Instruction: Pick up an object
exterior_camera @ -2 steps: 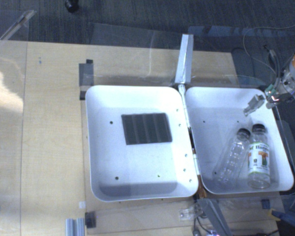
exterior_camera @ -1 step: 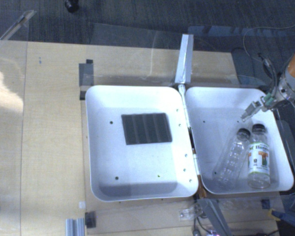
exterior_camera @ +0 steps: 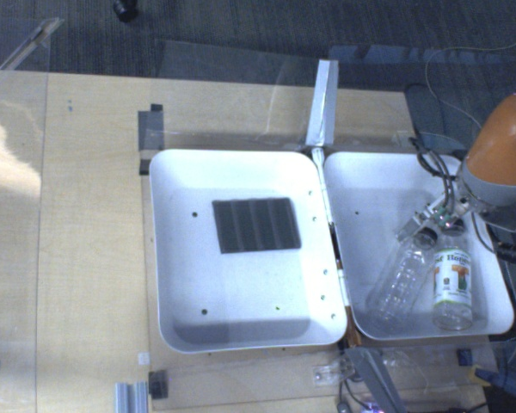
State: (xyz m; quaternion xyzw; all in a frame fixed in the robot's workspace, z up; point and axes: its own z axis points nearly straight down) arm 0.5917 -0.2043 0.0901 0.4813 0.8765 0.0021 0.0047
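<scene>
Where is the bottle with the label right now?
The labelled bottle lies in the right bin, near its front right corner, beside a clear plastic bottle on its left. The gripper is just above them.

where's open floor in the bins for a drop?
Left bin: bare all round the dark ribbed pad, widest toward its near wall. Right bin: far-left corner bare. Crowded near-right, where clear bottle, labelled bottle and pincer cluster.

Grey arm (exterior_camera: 499, 157) from the right, wrist low, gripper (exterior_camera: 432, 223) angled down-left.
</scene>
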